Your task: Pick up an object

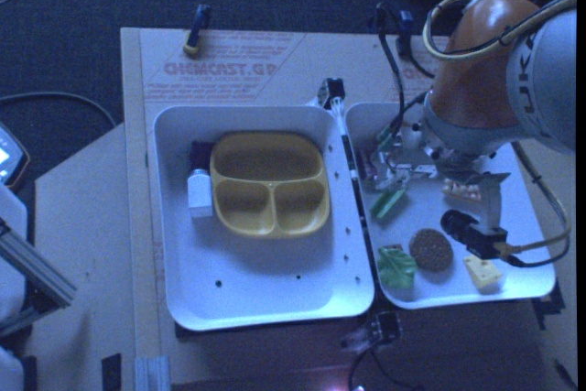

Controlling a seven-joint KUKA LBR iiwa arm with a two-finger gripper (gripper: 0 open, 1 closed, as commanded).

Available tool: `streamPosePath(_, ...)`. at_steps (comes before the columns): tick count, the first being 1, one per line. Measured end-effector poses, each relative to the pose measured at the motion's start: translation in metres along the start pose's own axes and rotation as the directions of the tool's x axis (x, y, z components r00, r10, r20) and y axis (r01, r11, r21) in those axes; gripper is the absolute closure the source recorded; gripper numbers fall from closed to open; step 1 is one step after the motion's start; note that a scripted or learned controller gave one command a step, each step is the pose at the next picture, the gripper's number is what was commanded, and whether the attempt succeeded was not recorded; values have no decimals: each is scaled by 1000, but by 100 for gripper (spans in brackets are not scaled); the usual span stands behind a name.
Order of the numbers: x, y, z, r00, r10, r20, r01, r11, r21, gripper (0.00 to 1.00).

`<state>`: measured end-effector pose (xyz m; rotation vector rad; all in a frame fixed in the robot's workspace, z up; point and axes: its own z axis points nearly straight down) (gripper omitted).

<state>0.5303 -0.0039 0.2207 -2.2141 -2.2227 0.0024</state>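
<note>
Gripper [396, 171] is reaching down into the right bin [531, 284], near its left wall; cannot tell how it is set, open or closed. A green stick-shaped object [388, 202] is lying just below it. Further toward the front are sitting a green leafy item [396, 265], a round brown cookie [430, 249] and a yellow cheese wedge [482, 273]. The left bin [265, 293] is holding a yellow divided plate [269, 182] with a small white bottle [200, 191] beside it.
</note>
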Motion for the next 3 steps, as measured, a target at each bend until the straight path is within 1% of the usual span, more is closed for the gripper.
streamPosePath(1,-12,9,5,1000,5,3,-5,1000,-5,100)
streamPosePath(2,-1,3,3,1000,2,1,-2,1000,-2,100)
streamPosePath(3,-6,0,-7,1000,4,2,-4,1000,-6,100)
